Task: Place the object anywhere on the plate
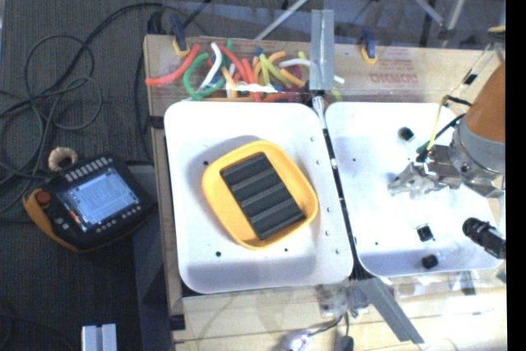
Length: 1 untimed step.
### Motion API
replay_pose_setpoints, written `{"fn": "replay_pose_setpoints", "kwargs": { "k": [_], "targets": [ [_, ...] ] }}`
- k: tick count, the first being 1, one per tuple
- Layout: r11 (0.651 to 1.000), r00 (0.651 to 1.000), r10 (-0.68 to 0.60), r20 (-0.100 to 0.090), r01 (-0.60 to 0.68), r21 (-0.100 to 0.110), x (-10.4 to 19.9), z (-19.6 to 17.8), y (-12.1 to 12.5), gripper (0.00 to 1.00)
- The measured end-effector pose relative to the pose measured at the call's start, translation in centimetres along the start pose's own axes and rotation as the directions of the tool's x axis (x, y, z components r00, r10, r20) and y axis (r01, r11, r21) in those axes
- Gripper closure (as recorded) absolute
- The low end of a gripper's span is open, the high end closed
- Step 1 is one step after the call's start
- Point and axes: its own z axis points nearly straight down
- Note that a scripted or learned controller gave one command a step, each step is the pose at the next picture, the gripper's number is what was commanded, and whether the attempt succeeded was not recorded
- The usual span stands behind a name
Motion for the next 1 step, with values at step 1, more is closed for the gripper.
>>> {"fn": "replay_pose_setpoints", "kwargs": {
  "k": [1],
  "targets": [
    [1.0, 1.0, 0.0, 0.0, 0.0, 0.0, 0.01, 0.0, 0.0, 0.0]
  ]
}}
